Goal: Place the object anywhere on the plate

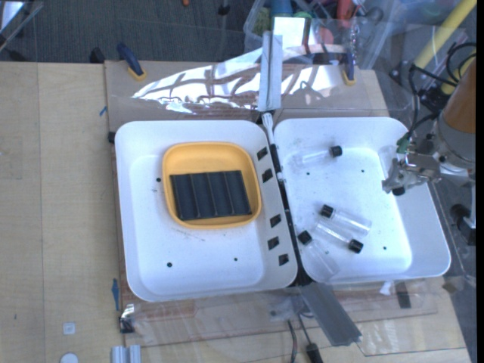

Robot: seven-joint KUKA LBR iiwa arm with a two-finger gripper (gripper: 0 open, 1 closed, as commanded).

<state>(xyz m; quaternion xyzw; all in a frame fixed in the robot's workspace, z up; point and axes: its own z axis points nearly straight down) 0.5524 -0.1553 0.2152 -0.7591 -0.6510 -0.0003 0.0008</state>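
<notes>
A single fixed camera looks down at a slant on the worktop, both white bins centred in frame, clutter beyond them.

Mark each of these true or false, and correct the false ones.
1. The yellow plate sits in the left bin. True.
2. A dark ridged block lies on the plate. True.
3. The clear vials are in the left bin. False: they lie in the right bin.
4. The pincer hovers over the plate. False: it is at the right bin's right side.
5. All vials are stacked on the plate. False: none is on it.
</notes>
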